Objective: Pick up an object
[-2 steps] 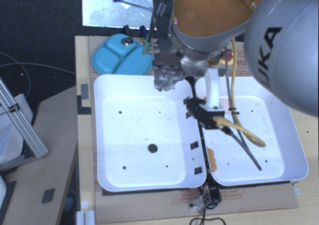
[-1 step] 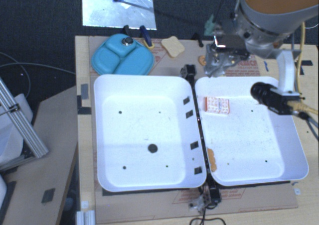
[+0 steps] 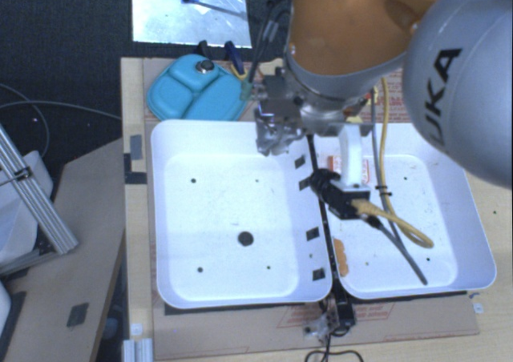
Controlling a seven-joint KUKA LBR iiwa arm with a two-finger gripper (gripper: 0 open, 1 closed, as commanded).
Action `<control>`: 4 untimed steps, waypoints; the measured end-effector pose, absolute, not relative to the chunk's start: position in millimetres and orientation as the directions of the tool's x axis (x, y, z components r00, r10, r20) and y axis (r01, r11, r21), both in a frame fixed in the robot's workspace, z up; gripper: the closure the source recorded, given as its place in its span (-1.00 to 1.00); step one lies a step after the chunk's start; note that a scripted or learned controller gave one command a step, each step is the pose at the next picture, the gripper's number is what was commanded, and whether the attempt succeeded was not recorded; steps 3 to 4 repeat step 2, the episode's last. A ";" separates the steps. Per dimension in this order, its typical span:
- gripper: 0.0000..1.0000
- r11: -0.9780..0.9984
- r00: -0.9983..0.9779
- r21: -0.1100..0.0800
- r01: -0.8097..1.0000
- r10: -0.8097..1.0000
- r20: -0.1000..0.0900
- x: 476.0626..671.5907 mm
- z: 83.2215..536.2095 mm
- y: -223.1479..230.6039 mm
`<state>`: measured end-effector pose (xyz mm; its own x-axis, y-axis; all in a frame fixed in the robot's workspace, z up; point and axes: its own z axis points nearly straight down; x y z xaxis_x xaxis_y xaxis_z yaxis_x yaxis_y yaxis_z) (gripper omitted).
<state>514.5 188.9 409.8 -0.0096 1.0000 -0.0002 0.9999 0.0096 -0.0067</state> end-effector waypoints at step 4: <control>1.00 -0.002 0.002 0.007 1.000 1.000 0.001 486.9 412.4 98.8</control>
